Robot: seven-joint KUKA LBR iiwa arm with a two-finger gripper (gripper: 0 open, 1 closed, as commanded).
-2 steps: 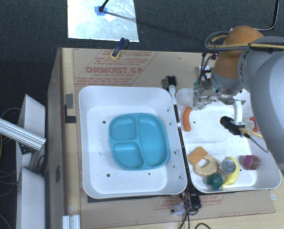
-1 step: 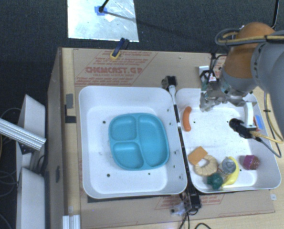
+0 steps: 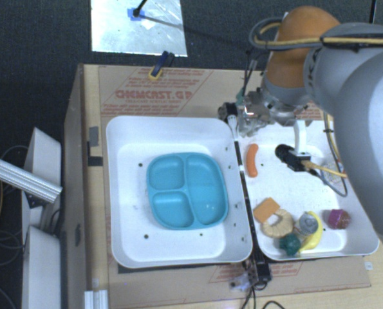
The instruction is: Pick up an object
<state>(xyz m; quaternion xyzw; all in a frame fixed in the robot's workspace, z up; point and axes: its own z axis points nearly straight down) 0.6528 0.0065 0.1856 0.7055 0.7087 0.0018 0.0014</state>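
Observation:
My gripper (image 3: 250, 118) hangs over the far left corner of the right bin (image 3: 355, 240), close to the wall between the two bins. Just in front of it, an orange sausage-shaped piece (image 3: 251, 159) lies on the bin floor, apart from the gripper. A cluster sits at the bin's near edge: a tan toast piece (image 3: 266, 208), a beige ring (image 3: 282, 223), a teal lump (image 3: 289, 244), a yellow banana (image 3: 315, 235), a grey-blue piece (image 3: 306, 223) and a purple piece (image 3: 337, 219). The arm's bulk hides the far right of the bin.
The left bin (image 3: 130, 172) holds a blue divided plate (image 3: 186, 190). A black part with a white bracket and yellow cable (image 3: 293, 157) hangs from the arm over the right bin. A shiny sheet (image 3: 138, 18) lies on the floor beyond the bench.

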